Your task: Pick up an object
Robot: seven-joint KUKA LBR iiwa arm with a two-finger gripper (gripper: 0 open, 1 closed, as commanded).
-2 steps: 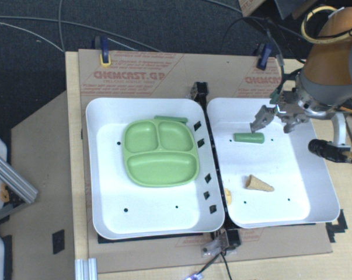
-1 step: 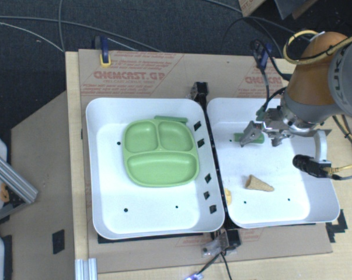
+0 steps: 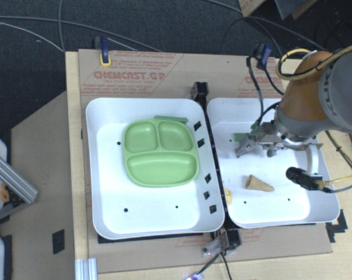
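A tan wedge-shaped piece [image 3: 258,184] lies on the floor of the right bin [image 3: 269,214], toward its front. My gripper [image 3: 258,146] hangs low over the middle of that bin, a little behind the wedge and apart from it. A small green scrap [image 3: 240,137] shows just left of the gripper, partly hidden by it. A light green divided plate [image 3: 161,153] rests in the left bin [image 3: 146,214], with a darker green edge [image 3: 171,119] peeking out behind it.
The grey arm with its orange band [image 3: 304,92] covers the back right of the right bin. A black connector with a yellow cable [image 3: 304,178] juts over the bin's right side. A small yellow bit [image 3: 227,197] sits at the divider between the bins.
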